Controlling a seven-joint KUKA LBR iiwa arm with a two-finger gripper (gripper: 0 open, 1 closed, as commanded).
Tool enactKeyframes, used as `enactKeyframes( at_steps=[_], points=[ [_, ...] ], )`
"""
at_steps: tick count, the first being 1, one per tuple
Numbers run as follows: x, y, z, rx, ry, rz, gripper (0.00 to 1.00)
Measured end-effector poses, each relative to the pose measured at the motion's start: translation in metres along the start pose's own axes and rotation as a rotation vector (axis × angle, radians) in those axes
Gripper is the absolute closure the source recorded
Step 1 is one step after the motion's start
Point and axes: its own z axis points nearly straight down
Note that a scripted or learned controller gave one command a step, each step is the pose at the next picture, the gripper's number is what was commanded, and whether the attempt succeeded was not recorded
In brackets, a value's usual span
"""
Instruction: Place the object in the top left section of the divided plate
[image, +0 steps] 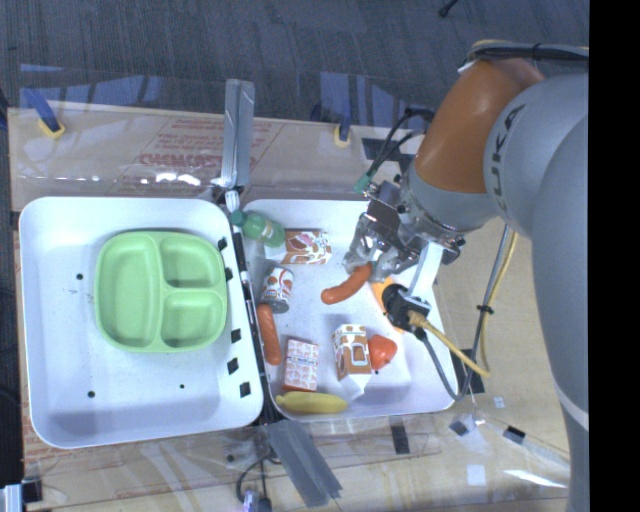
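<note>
A light green divided plate (115, 330) lies in the left bin (60, 400), with one long section on its left and two smaller ones on its right. Over the right bin (425, 385), my gripper (370, 264) hangs from the arm that reaches in from the right. An orange sausage (343, 288) slants down to the left from the gripper, its upper end between the fingers, which are shut on it. The plate holds nothing.
The right bin also holds a green bottle (262, 228), a printed packet (306, 245), a small can (278, 288), a second sausage (268, 334), a carton (300, 364), a banana (312, 403), a house-shaped box (351, 352) and a red fruit (383, 351). A grey divider (238, 130) stands between the bins.
</note>
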Motion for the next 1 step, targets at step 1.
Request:
enactKeyframes(
  at_steps=[1],
  points=[
    [0.0087,-0.0194,0.0634,-0.004,0.001,0.208,1.0]
  ],
)
